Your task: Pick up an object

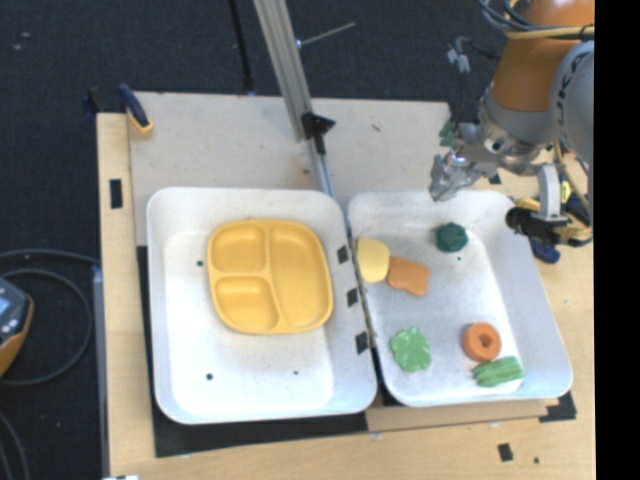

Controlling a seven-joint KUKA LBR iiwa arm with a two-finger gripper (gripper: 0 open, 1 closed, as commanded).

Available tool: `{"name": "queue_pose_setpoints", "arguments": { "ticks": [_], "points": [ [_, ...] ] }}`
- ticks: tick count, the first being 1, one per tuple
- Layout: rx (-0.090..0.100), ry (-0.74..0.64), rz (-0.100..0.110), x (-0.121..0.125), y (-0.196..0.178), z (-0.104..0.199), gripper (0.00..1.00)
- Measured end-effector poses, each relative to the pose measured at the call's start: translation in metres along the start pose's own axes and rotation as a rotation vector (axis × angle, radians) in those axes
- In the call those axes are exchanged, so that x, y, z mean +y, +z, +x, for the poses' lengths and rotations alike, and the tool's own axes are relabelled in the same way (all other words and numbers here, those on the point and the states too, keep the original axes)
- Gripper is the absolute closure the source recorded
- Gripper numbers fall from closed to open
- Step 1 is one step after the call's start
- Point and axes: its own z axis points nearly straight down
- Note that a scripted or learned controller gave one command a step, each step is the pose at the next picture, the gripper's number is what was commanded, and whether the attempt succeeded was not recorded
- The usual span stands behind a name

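Bright green lumpy piece [498, 371] touching orange ring [482, 341], right bin [535, 298].

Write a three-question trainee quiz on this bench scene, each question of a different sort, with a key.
1. True or false: the yellow divided tray lies in the right bin.
2. Multiple choice: which item lies nearest the gripper? A) orange ring B) dark green piece C) light green leaf
3. Fill in: the pale yellow piece touches the ______ piece beside it.

Key
1. False; it lies in the left bin.
2. B; the gripper hangs over the right bin's far edge, just above that piece in the picture.
3. Orange-brown.
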Motion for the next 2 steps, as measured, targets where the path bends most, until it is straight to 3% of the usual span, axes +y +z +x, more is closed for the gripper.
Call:
{"name": "queue_pose_setpoints", "arguments": {
  "ticks": [1,2],
  "points": [
    [0.001,-0.001,0.003,0.001,-0.035,-0.002,1.0],
    [0.002,-0.004,0.009,-0.005,-0.02,0.053,1.0]
  ]
}}
